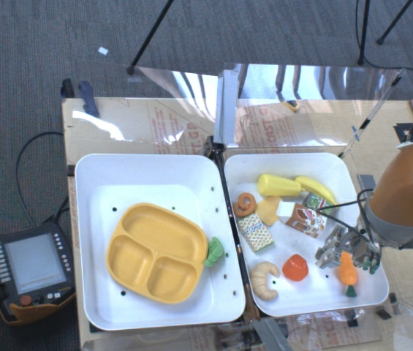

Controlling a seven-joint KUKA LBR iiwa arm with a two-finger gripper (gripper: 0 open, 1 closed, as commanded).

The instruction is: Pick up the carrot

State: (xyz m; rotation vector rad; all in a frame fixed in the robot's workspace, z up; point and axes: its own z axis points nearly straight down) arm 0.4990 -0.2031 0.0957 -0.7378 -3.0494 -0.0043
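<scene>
A pendant (pixel 29 269) lay on grey carpet left of the counter (pixel 140 126). The left bin (pixel 96 174) held a yellow tray (pixel 156 252). In the right bin (pixel 338 165), the gripper (pixel 346 257) sat over the carrot (pixel 348 271); whether it was parted or closed could not be determined.

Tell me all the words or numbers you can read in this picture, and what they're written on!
None can be read.
Patterned small box: print too small to read.
Red-and-brown packet: print too blurred to read.
Cardboard under the bins: red marks, too faint to read.
Handheld controller: screen shows no legible text.
The carrot by the gripper has no writing.
</scene>
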